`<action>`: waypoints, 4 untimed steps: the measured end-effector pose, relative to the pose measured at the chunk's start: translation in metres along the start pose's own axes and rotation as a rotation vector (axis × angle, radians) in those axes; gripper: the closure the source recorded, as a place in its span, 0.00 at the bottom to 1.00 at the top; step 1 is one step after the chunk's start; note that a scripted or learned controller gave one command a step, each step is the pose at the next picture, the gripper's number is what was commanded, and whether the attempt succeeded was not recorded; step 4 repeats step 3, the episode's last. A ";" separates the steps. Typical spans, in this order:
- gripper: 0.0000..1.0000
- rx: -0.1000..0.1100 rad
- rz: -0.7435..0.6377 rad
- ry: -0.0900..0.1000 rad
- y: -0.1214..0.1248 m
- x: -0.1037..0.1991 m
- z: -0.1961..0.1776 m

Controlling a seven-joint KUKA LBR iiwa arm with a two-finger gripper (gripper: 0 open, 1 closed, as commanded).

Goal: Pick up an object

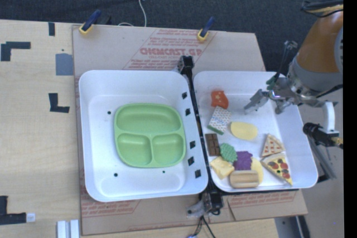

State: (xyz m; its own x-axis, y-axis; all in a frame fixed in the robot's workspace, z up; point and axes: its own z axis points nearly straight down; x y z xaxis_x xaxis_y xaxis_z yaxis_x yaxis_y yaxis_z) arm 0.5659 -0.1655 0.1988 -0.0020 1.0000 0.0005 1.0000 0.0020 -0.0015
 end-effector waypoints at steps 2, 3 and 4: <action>0.00 0.003 -0.002 -0.004 0.102 0.068 0.115; 1.00 0.001 -0.001 -0.003 0.102 0.068 0.105; 1.00 0.001 -0.001 -0.003 0.102 0.068 0.105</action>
